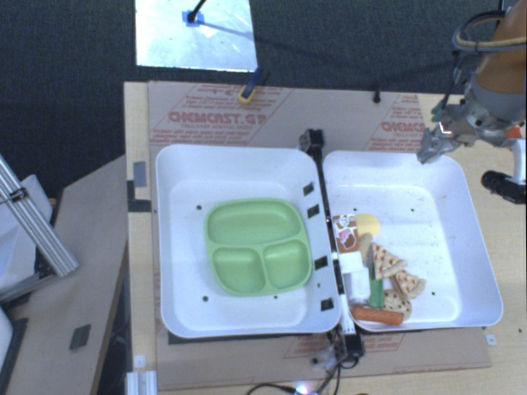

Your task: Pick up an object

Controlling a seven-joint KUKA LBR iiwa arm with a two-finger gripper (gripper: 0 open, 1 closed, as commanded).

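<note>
Gripper (431,149) hanging over the right bin (428,189) at its 1 o'clock corner, nothing visible under it; can't tell its state. Left bin (177,171) is carrying a green divided tray (257,246) at center. Toy food pile (375,274) is sitting at 7 o'clock of the right bin, against the divider: pizza slices (394,274), an orange carrot-like piece (377,314), a yellow piece (366,222). Pile well apart from gripper.

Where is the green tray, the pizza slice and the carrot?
Green tray (257,247), camera view, the ridge between its compartments.
Pizza slice (384,262), camera view, middle of the topping.
Carrot (378,314), camera view, middle of its orange body.
</note>
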